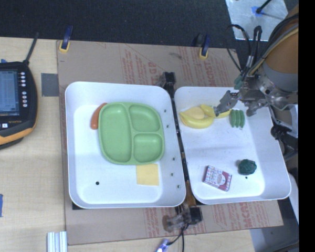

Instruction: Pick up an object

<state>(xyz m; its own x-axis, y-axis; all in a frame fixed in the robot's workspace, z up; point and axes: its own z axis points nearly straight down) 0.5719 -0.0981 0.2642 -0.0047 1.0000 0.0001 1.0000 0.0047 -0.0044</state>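
At the far left of the desk (26, 177) a teach pendant (10, 105) with a lit screen is lying on the wood, and a sheet of brown cardboard (121, 67) is spreading under both bins, with two clamps pinning its far edge.

The left bin (76, 156) is carrying a green divided plate (130, 133) near its middle. An orange-red piece (96, 116) is peeking out from the plate's left edge, touching it, and a pale yellow square (147, 175) is lying just in front of the plate.

The right bin (273, 156) is sitting just beside the left one. At its far left a yellow banana-like object (197, 116) is lying on the floor of the bin. The tool (224, 105) is hanging low at the right end of that yellow object, its dark fingertip seeming to touch it; whether the fingers are spread or closed cannot be told from here, and nothing is visibly pinched between them. Just right of the tool a ribbed green object (237, 118) is resting near the far wall. Nearer the front, a red-and-white packet (217, 178) is lying tilted, and a dark green lump (247, 166) is sitting to its right. The grey arm (275, 88) is reaching in from the right.
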